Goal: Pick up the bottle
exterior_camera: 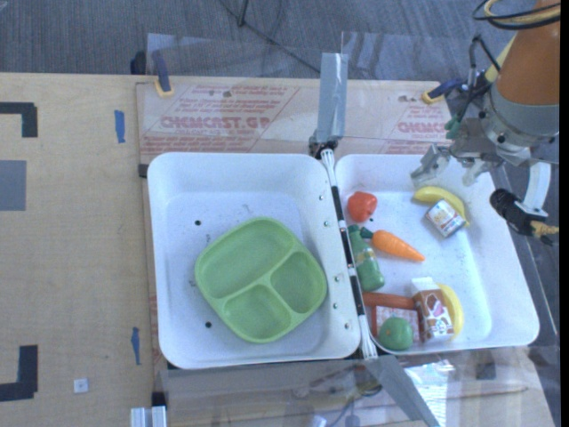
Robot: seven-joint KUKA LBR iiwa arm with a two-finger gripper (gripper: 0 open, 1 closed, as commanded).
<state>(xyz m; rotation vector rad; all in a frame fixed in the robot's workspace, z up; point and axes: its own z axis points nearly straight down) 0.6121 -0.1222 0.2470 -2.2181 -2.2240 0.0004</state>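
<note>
Clearly, the green bottle (366,261) lies flat beside the carrot (397,245); gripper (452,165) fingers spread apart.

So the arm (526,69) comes in at the top right corner, orange band up high with the grey wrist section right under it, and a loop of yellow and black cabling riding on top. The wrist points down and a bit to the left. The pincer (453,160) hangs off the bottom of it with both fingers (429,164) splayed apart, nothing gripped between them, tips angled downward.
</note>
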